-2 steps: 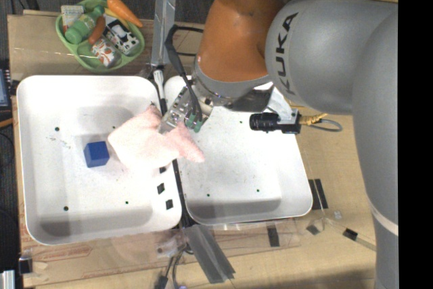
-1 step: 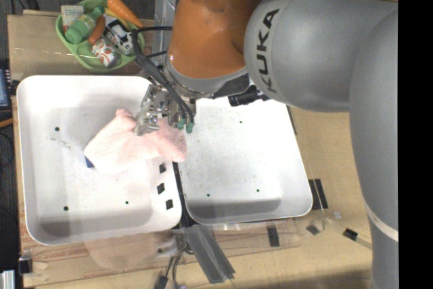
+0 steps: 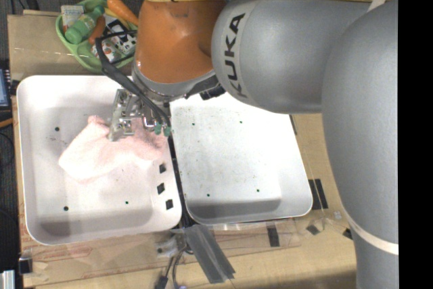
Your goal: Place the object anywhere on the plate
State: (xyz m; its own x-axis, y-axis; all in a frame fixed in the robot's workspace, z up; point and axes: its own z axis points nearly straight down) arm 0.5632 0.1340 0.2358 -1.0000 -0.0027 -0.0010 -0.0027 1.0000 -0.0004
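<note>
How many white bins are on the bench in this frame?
2. The left bin holds a pink cloth, with the gripper over it. The right bin sits beside it, partly covered by the arm.

Pink cloth (image 3: 108, 152) soft, matt; white bins (image 3: 40, 213) smooth plastic.

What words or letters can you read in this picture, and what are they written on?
"KUKA": black letters running up the side of the grey arm.
The packets in the green bowl at the top left carry print, but it is too small and blurred to read.
The white bins and the pink cloth bear no writing.
</note>
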